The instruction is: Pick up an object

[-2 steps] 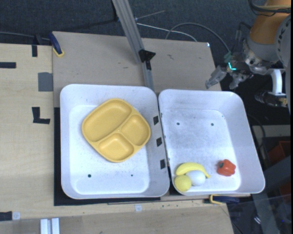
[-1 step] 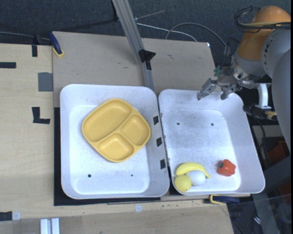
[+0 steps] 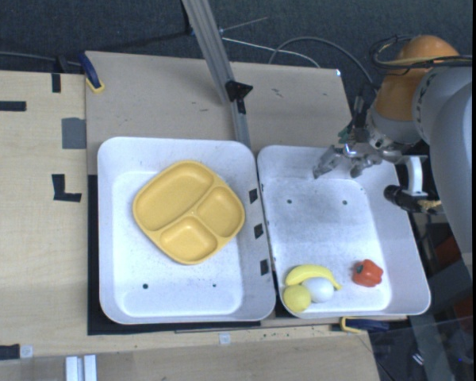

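Nearest my camera, a small cluster of toy food is sitting along the near wall of the right-hand shallow white plastic bin [image 3: 397, 236]: a curved yellow plastic banana [image 3: 311, 274], a round yellow lemon-like fruit [image 3: 297, 298] touching it from below, and a small white egg-shaped ball [image 3: 322, 290] tucked against both. Just beside them, slightly apart to the right, a red plastic pepper with a green stem [image 3: 367, 273] is lying on the bin floor. From my remote seat I am watching the grey arm with its orange band [image 3: 416, 74] reaching in from the right, its two-finger metal gripper [image 3: 339, 165] hovering over the far edge of that same bin, well apart from the toys. Its fingers are splayed apart and gripping nothing. In the left-hand shallow white plastic bin [image 3: 115, 236], a yellow three-compartment plastic plate [image 3: 189, 210] is resting flat, turned at a slant. A grey metal pole [image 3: 214, 50] is running down from the top of the frame to the gap between the two bins, over the pale wooden bench [image 3: 32, 236]
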Available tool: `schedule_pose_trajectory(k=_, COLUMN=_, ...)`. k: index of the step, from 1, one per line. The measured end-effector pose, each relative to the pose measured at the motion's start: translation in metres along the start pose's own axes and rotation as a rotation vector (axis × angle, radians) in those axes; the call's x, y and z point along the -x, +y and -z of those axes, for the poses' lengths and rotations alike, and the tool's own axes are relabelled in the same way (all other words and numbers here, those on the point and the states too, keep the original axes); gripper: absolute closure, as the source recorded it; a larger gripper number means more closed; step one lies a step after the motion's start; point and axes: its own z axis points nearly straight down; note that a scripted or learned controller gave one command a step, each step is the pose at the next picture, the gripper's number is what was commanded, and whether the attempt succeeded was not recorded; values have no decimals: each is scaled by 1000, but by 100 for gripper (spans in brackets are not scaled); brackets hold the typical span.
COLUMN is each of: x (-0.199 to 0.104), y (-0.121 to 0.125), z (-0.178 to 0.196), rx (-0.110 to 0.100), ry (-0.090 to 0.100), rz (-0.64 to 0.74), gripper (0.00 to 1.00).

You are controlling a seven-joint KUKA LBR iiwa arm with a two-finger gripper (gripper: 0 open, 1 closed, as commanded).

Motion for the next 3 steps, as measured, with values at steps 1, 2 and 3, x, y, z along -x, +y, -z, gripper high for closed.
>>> schedule_pose_trajectory(k=1, x=1, y=-1, z=-20, rx=-2, ry=-2, rz=-1, gripper=0)
schedule_pose_trajectory(k=2, x=0, y=-1, z=-10, rx=-2, ry=-2, rz=1, gripper=100)
schedule_pose_trajectory(k=3, x=6, y=4, z=50, rx=12, ry=-1, rz=0, gripper=100)
